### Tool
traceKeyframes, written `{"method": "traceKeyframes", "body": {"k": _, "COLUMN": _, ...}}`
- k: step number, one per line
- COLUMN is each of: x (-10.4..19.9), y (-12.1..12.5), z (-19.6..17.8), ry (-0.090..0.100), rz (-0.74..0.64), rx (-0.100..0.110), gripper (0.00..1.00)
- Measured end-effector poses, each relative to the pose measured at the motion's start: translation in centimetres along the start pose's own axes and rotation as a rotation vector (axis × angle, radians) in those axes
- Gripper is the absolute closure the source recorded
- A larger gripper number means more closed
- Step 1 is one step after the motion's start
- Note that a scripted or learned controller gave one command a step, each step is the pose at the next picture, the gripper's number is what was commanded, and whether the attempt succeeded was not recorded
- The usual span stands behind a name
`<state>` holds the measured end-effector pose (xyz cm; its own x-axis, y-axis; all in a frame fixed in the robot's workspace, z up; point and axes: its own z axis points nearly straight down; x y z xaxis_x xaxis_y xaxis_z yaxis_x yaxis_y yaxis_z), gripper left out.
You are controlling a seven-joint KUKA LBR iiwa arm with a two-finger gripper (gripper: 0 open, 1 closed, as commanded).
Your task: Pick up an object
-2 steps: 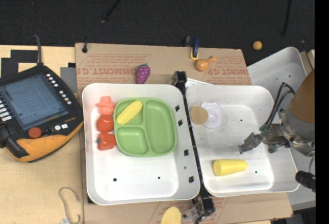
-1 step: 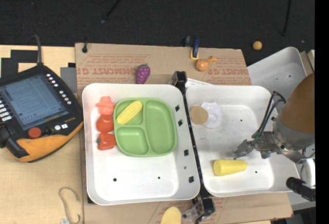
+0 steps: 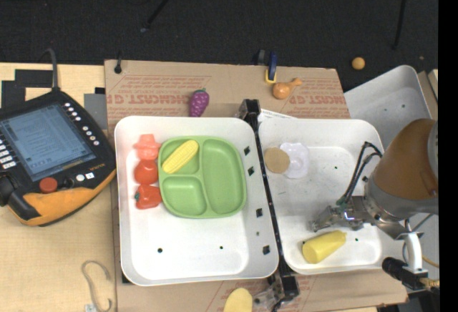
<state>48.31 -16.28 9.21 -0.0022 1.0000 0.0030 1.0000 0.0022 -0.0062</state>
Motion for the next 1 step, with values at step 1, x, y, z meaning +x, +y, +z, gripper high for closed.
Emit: {"method": "traceKeyframes", "body": {"k": 1, "x": -0.24, "y": -0.02, "z": -1.24, "ry": 0.000, "rz": 0.008, "rx": -0.002, "gripper": 1.00}}
